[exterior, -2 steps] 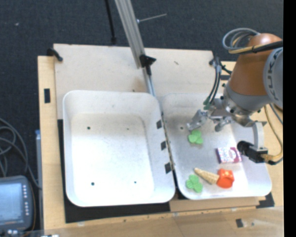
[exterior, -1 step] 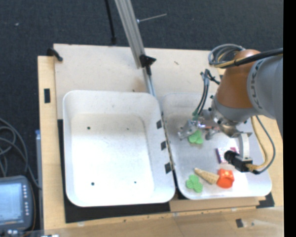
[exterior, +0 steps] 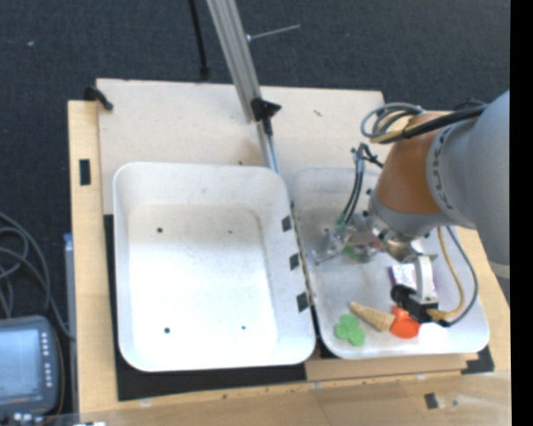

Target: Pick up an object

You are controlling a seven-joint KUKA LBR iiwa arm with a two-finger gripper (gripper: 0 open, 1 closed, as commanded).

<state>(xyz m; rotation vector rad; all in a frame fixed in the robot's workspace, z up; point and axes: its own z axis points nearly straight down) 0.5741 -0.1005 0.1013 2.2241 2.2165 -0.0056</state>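
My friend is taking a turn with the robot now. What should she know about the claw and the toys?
Claw: low inside the right bin, near its left wall; I cannot tell whether it holds anything.
Toys: a green piece, a tan cone and an orange piece lie along the right bin's front edge.
Done: nothing visibly picked up yet.
Left: grab one toy and lift it.

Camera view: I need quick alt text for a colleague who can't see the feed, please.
A grey arm with an orange band reaches from the right, its gripper low inside the right bin. Near that bin's front edge lie a green piece, a tan cone and an orange piece. The left bin sits beside it.
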